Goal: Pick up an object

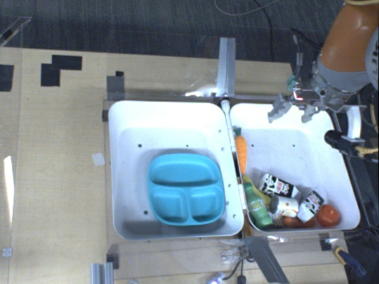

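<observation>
My gripper [292, 110] hangs over the far edge of the right bin [290, 144], open, with nothing between its two fingers. The objects lie well below it along the bin's left wall and near edge: an orange carrot [240, 152] against the left wall, a green bottle [256, 205], a black-and-white carton [277, 186], a small white can [286, 206], another small black-and-white pack [311, 203] and a red tomato [328, 216] at the near right corner.
The left bin [127, 135] holds a blue divided tray [186, 188]. A metal post [227, 70] stands at the far end of the wall between the two bins. Black cables and brackets sit at the right of the right bin.
</observation>
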You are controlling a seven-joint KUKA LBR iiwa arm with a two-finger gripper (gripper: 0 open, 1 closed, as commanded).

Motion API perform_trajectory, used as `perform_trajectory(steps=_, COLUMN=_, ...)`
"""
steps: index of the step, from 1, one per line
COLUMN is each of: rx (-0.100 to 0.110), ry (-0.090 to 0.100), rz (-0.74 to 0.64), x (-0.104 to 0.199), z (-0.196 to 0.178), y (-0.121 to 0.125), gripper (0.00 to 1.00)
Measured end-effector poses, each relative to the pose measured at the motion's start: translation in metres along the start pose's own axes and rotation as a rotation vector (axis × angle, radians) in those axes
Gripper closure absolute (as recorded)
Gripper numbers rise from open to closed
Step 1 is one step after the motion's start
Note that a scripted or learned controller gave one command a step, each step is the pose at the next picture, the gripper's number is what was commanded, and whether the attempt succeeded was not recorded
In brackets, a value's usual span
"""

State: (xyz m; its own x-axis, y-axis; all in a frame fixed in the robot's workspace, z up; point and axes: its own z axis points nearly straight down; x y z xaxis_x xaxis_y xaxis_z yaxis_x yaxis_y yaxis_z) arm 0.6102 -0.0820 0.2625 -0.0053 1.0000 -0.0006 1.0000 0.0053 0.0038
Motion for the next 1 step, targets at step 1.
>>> perform_trajectory(steps=1, rx=0.001, ry=0.001, rz=-0.025, x=0.0665, z=0.0778, y=0.0027, gripper=0.0)
